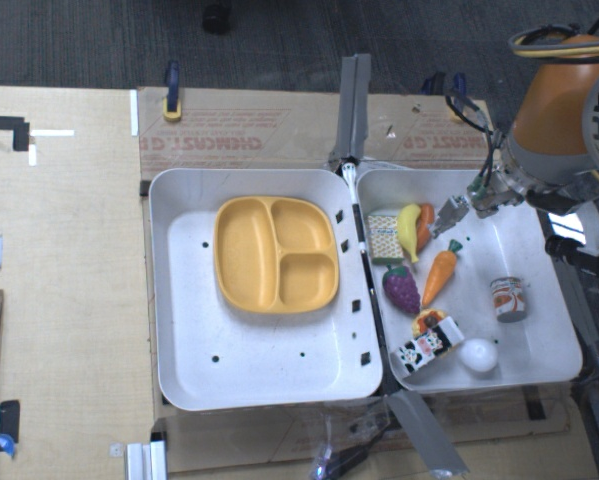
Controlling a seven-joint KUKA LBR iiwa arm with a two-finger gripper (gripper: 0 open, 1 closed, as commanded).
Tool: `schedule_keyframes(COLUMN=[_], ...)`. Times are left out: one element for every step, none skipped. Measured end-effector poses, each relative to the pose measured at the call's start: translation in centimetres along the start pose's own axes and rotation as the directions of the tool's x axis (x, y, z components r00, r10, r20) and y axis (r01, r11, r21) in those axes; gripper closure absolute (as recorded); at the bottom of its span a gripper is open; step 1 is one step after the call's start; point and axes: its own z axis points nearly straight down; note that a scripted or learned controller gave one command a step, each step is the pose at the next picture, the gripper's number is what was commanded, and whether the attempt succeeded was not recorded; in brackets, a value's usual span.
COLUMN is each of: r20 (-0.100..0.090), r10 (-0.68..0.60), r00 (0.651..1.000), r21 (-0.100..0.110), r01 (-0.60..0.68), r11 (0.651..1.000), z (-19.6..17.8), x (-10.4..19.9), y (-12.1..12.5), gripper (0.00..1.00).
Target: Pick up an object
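The right bin (539,258) holds several toy items. A yellow banana (409,230) lies beside a green and white box (384,236) at its left side. Below them are an orange carrot (438,274) and purple grapes (402,288). A small can (508,298) stands to the right. A white ball (478,356) and a black and white carton (424,346) lie near the front wall. My gripper (452,213) hangs low over the back of the right bin, just right of the banana and above the carrot's green top. I see nothing held in it.
A yellow divided plate (276,253) lies in the left bin (179,348). A grey divider post (354,108) rises between the bins at the back. The arm's orange band (554,108) and cables hang over the right bin's back right corner.
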Motion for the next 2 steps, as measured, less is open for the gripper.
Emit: schedule_keyframes(r20=[-0.001, -0.001], r10=[0.192, 0.195], r00=[0.981, 0.981], r21=[0.002, 0.001], r01=[-0.192, -0.195], r11=[0.981, 0.981], z=[6.77, 5.88], x=[1.69, 1.59], y=[-4.4, -4.42], gripper=[0.0, 1.0])
